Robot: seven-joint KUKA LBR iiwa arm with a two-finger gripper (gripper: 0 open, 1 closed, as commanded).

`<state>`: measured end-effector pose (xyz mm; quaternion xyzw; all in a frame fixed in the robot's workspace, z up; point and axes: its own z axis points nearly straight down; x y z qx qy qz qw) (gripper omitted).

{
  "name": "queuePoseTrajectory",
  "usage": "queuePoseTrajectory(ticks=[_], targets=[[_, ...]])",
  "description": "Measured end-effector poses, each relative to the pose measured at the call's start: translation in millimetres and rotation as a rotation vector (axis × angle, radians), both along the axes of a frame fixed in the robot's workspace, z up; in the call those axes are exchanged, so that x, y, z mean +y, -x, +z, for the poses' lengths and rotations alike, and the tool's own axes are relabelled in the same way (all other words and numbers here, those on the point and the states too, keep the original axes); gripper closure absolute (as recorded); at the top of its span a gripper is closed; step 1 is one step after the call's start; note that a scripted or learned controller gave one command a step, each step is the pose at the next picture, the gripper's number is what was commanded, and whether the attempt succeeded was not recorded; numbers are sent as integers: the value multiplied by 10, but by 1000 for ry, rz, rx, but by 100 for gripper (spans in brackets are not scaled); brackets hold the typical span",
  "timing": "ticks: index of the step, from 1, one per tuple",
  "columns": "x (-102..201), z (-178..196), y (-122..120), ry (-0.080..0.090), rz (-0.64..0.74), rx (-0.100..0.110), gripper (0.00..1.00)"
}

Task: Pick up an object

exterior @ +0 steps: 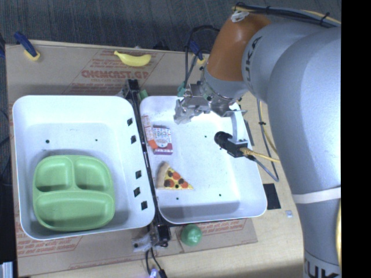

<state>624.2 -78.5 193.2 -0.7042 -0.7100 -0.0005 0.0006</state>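
Pizza slice toy [173, 178] lies well below the gripper [186, 112], near the right bin [243, 204]'s left wall; grip state unclear. Snack packet [161, 139] sits nearer, open floor rightward.

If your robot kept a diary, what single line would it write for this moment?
gripper: over right bin's far edge, holding nothing seen | pizza slice, snack packet: in right bin | green tray: left bin

The tray [73, 191] lies in the left bin [35, 112]; the pizza slice [173, 178] and packet [160, 139] in the right bin [232, 196].
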Motion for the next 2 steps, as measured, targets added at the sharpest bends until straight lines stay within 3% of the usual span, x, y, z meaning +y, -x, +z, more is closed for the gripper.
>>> queuePoseTrajectory(ticks=[1,2], targets=[[-14,-11,8,1,-2,3,0],[324,1497,-329,2,-1,-3,0]])
